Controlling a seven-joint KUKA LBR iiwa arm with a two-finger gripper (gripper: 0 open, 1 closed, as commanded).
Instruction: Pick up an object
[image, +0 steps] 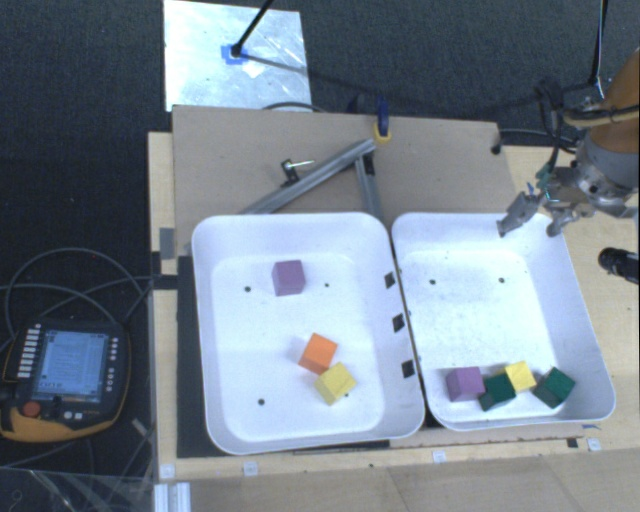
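Nearest, along the front wall of the right bin, sit 4 cubes in a row: a purple cube, a dark green cube, a small yellow cube and another green cube. In the left bin, a yellow cube touches an orange cube; a purple block lies farther back. Over the right bin's far right corner hangs the claw, fingers spread wide, gripping nothing.
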